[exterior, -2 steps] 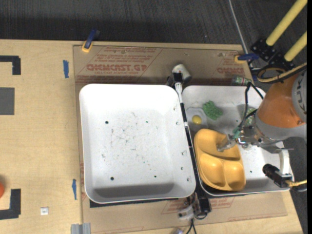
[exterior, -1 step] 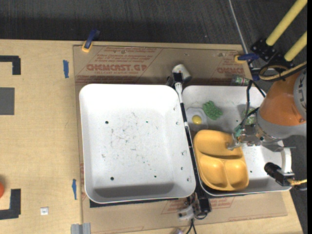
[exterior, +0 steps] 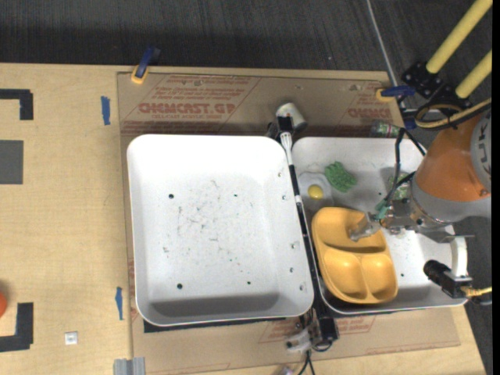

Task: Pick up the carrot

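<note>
My gripper [exterior: 362,230] hangs low in the right bin [exterior: 406,303], over the upper part of a large yellow-orange, lobed thing [exterior: 358,268] that fills the bin's left half. It seems to touch or nearly touch that thing's top edge. I cannot tell whether this yellow-orange thing is the carrot. A green ridged thing [exterior: 340,176] lies at the back of the same bin, and a small yellow thing [exterior: 315,191] lies next to it by the bin's left wall. The arm's orange band [exterior: 449,170] sits over the bin's right side.
The left bin [exterior: 148,209] stands beside the right one, and their rims meet along a narrow seam [exterior: 299,209]. A red-orange thing [exterior: 2,304] peeks in at the bench's far left edge. Blue tape marks and a clamp [exterior: 144,65] sit around the cardboard base.
</note>
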`<state>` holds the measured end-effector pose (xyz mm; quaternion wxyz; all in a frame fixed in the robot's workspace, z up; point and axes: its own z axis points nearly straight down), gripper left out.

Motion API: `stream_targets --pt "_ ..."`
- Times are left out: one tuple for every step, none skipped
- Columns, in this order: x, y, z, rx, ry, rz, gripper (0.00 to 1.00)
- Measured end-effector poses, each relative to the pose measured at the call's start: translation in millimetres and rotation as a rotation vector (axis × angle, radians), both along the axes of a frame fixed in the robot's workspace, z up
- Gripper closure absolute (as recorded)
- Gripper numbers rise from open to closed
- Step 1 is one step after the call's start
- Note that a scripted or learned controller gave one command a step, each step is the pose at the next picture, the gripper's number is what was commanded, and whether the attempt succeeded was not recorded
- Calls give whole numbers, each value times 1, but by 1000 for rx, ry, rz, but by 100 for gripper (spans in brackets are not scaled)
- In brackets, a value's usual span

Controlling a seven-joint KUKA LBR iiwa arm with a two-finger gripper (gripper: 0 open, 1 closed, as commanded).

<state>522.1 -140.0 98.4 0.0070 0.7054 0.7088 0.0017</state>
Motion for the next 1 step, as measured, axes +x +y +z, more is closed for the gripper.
stream_targets --pt "61 9 -10 3 4 28 0"
